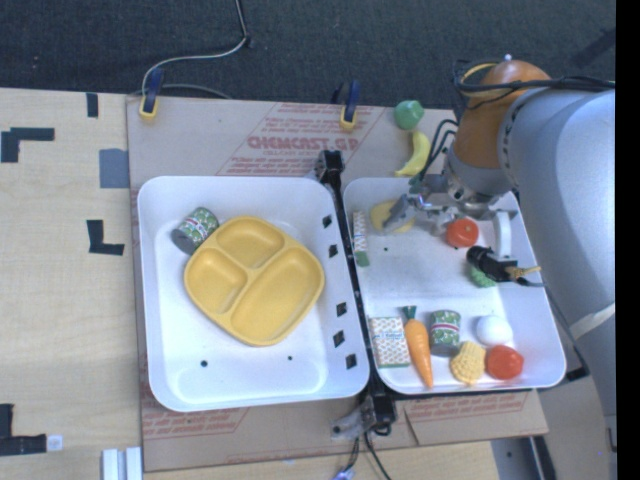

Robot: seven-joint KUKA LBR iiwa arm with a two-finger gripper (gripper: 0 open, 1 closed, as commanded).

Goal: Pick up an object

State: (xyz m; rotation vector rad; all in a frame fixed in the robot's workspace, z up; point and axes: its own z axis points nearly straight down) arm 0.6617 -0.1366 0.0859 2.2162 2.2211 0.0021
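The hand (412, 211) hovers just over a small yellow piece (384, 215); its grip state cannot be told. Likely light, rigid plastic; grasp across its middle.

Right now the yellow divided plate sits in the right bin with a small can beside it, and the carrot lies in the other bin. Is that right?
Not quite: the bins are swapped. The camera view shows the yellow divided plate in the left bin with the small can beside it, and the carrot lies in the other bin, the right bin.
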